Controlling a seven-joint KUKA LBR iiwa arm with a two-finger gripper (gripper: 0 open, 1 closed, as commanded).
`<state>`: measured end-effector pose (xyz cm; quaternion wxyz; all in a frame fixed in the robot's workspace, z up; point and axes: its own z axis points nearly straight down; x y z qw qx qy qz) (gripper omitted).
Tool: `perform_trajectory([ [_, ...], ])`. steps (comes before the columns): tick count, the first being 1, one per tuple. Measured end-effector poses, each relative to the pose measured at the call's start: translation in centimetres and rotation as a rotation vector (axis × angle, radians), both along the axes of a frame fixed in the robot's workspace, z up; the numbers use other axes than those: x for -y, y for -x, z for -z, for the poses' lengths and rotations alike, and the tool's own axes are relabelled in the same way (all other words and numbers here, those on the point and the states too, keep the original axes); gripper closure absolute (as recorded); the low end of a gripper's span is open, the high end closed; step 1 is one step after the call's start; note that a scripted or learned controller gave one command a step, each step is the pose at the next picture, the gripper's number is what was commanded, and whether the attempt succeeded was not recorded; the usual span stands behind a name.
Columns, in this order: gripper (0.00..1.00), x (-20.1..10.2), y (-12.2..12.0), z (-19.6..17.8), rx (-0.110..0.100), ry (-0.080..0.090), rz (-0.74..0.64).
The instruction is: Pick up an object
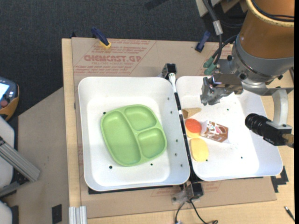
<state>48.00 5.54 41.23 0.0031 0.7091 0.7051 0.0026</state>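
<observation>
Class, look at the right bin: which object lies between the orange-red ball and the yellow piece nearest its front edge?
None. In the camera view the orange-red ball sits directly above the yellow piece, almost touching; the brown-and-white packet lies to their right.

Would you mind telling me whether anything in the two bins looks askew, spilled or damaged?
Nothing stands out. The green divided plate lies flat in the left bin, merely turned at an angle; the right bin's small items sit bunched by its left wall, intact.

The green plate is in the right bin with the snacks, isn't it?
No. The camera view shows the green plate alone in the left bin. The snacks lie in the right bin.
</observation>
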Motion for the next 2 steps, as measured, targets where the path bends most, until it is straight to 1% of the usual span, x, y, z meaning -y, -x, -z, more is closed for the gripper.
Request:
perform_trajectory([
  [1,1.00,5.9,-4.9,-3.2,0.001,0.002,0.001],
  [2,1.00,-4.8,-2.4,7.5,-0.020,-0.002,-0.016],
])
